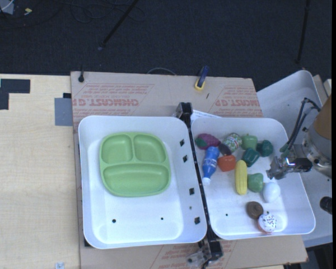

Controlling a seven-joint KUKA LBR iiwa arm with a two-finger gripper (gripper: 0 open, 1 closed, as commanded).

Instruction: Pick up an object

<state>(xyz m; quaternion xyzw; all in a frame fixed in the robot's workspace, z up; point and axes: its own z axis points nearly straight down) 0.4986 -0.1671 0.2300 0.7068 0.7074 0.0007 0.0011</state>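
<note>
My fingers (275,170), state I cannot tell, hover just above the white egg (271,191) at three o'clock in the right bin (294,217).

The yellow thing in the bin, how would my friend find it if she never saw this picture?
Tell her to look in the right-hand white bin, the one full of toy food, not the one with the green divided plate. Near its middle lies a toy corn cob, pointing up and down the picture, just right of an orange-red toy. It is the only long yellow piece among green, red and white ones.
</note>
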